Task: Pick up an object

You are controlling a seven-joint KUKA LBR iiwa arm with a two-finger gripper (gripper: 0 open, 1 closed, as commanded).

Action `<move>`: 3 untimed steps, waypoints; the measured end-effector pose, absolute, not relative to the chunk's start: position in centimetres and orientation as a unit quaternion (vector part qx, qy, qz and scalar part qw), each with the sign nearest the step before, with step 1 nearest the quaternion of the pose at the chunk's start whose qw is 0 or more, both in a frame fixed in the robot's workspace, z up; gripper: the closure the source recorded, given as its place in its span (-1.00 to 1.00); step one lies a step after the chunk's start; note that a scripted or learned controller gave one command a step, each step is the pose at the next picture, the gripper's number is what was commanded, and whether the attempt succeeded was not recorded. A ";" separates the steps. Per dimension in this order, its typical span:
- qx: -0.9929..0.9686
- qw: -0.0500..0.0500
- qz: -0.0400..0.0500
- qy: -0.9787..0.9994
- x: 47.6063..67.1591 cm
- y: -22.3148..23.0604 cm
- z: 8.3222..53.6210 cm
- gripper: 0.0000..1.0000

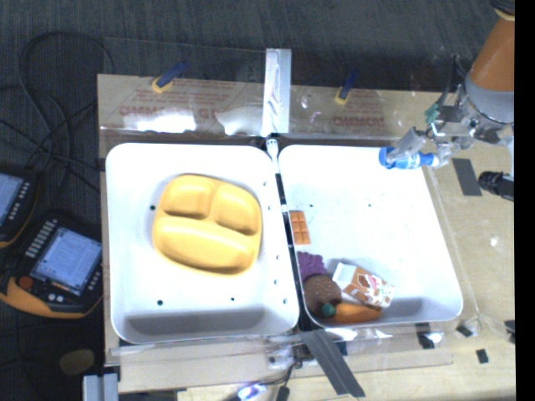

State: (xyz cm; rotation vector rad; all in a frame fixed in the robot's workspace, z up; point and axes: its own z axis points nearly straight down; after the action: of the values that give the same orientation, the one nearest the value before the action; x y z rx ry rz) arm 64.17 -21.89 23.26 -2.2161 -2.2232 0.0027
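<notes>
While the left bin holds one yellow divided tray, lying flat near its middle, the right bin keeps its small things crowded at the near-left corner: one orange block against the dividing wall, one purple grape bunch, one dark brown round piece, one carrot and one small printed carton, several of them touching. At the far-right rim of that bin the gripper hangs with something blue at its tip; whether it is clenched on that blue item or simply released around it, I cannot tell. The likely trouble is the cluster: the pieces sit tight against one another and against the bin wall, so a descent there could nudge neighbours, catch two at once, or strike the wall and close on nothing. The tray looks too broad to grasp.
</notes>
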 end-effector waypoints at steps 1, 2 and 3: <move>-0.684 0.007 -0.004 -0.730 66.7 -20.9 9.7 -1.00; -0.546 -0.007 -0.004 -0.838 61.9 -21.4 9.2 -1.00; -0.416 0.000 0.000 -0.910 63.9 -14.4 15.1 -1.00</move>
State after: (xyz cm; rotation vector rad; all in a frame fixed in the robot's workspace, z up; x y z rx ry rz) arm 63.88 -14.35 15.11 -1.3059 -2.8580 -0.0009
